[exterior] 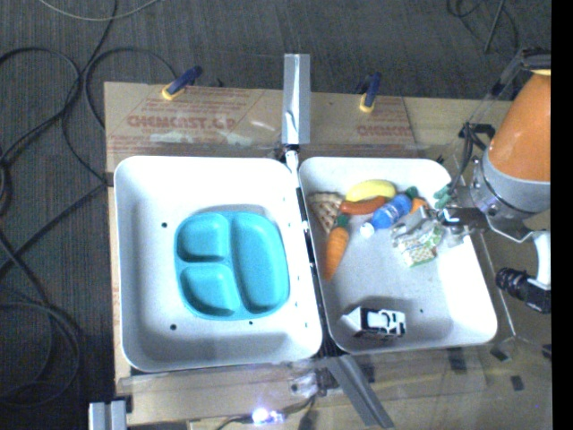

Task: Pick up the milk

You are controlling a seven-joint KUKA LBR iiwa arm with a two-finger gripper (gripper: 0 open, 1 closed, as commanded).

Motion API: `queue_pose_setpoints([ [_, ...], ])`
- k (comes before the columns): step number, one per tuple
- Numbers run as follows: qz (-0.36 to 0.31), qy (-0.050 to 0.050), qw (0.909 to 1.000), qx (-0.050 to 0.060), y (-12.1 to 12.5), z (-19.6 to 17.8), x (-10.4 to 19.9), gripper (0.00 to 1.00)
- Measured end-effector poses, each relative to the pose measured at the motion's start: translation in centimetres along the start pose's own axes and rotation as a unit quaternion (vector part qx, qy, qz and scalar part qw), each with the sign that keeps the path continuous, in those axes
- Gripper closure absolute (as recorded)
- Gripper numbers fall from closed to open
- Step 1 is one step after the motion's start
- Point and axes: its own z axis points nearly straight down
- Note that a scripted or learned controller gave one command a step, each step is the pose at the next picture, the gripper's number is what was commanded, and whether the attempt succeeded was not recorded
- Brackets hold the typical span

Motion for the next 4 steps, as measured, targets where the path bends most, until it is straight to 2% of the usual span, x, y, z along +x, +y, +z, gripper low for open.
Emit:
queue_pose_setpoints([
  [1,-0.024,0.001,0.9997,0.001,1.3,13.5,2.5,0.00],
  [2,-0.057,-0.001,0.9983,-0.004,6.8,18.4,0.1,0.00],
  [3,0.017,-0.001,0.9999,0.000,5.5,8.1,-0.3,0.00],
  [4,-0.049,0.001,0.9988,0.001,-1.0,17.9,2.3,0.00],
])
